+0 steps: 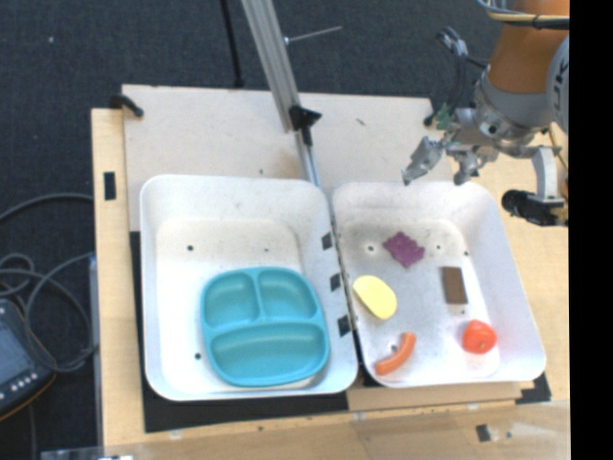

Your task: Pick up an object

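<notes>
- One fixed camera looks down at a slant from above the bench (115, 257).
- It stands far enough off to take in both white bins, the left bin (163, 257) and the right bin (508, 257), plus the dark floor (57, 46) around.
- The arm (522, 56) enters from the right.

1. A light wooden bench (113, 257) carries a pale board (211, 132) at its far side;
2. two shallow white bins rest on it side by side, touching: the left bin (168, 257) and the right bin (508, 257);
3. a slanted metal pole (273, 56) rises from the board between them.
</notes>
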Motion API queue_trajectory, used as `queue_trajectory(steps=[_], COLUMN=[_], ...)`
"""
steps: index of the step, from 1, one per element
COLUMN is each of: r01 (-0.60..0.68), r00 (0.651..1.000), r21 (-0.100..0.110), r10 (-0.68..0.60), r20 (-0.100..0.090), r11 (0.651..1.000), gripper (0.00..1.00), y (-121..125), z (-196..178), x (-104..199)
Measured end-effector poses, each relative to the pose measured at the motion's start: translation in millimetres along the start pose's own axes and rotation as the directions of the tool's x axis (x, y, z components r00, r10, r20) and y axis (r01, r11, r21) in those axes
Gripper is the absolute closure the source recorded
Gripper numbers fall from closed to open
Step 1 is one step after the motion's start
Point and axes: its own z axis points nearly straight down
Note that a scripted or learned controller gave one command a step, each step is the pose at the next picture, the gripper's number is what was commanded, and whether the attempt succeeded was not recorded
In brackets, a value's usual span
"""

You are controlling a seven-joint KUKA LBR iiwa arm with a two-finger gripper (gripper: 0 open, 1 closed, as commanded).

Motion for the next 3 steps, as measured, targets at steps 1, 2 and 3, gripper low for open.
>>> queue_trajectory(steps=[1,2,3], r01=[0.001,-0.004,-0.005], r00=[1.000,1.000,1.000], r21=[0.000,0.004,0.006], r10=[-0.001,0.004,0.005], r20=[0.001,0.001,0.000], r11=[1.000,1.000,1.000], gripper=[0.00,0.00,0.00], y=[0,-4,-11], z=[0,44,99], x=[0,-7,0])
